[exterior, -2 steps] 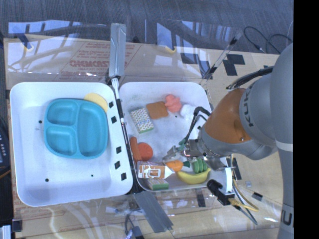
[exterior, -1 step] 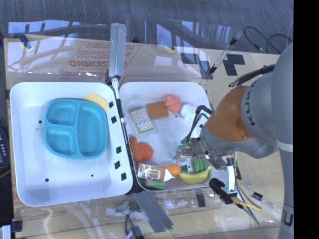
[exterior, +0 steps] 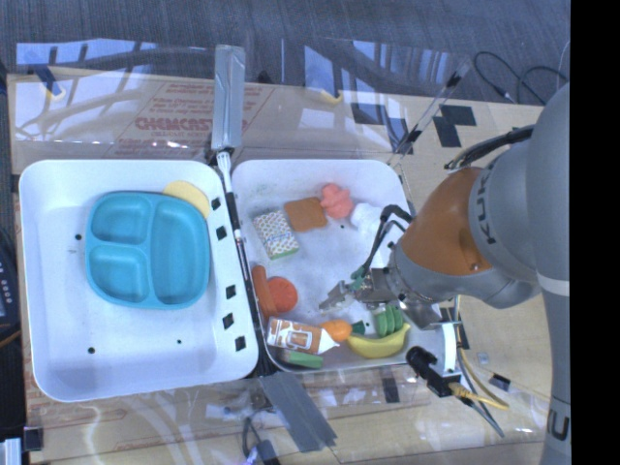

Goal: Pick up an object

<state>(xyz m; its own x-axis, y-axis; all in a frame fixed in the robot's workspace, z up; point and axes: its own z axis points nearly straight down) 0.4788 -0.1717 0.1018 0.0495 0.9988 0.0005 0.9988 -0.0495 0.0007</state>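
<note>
While the grey arm (exterior: pixel 523 211) with its orange band reaches in from 3 o'clock, its gripper (exterior: pixel 360 289) hangs low over the right bin (exterior: pixel 291 177), toward that bin's 5 o'clock corner. Whether anything sits between the gripper's parts cannot be told from here; the metal tip is small and blurred against the white floor.

Nearest the gripper lie a yellow banana (exterior: pixel 380 343) with green pieces (exterior: pixel 389 318) resting on it, and a small orange piece (exterior: pixel 336 330) touching a printed carton (exterior: pixel 294 336). A green stick (exterior: pixel 303 359) lies just below the carton. A red tomato-like ball (exterior: pixel 280 294) sits at 9 o'clock from the gripper. Farther off, near 12 o'clock in the bin, are a brown toast slice (exterior: pixel 306 214), a checked green packet (exterior: pixel 276 233), a pink lumpy toy (exterior: pixel 336 201) and a white thing (exterior: pixel 361 215).

To do the pick well, I would judge it best to settle on one piece that stands apart, such as the red ball, and come straight down over its middle. The crowd by the banana invites a grab of two things or a slip off a curved edge.

The left bin (exterior: pixel 39 289) holds a blue divided tray (exterior: pixel 150 250) with a yellow disc (exterior: pixel 190 197) partly under its 1 o'clock corner. The wrist covers the right bin's 3 o'clock wall, and glare from clear sheeting masks the tabletop (exterior: pixel 145 114) above.
</note>
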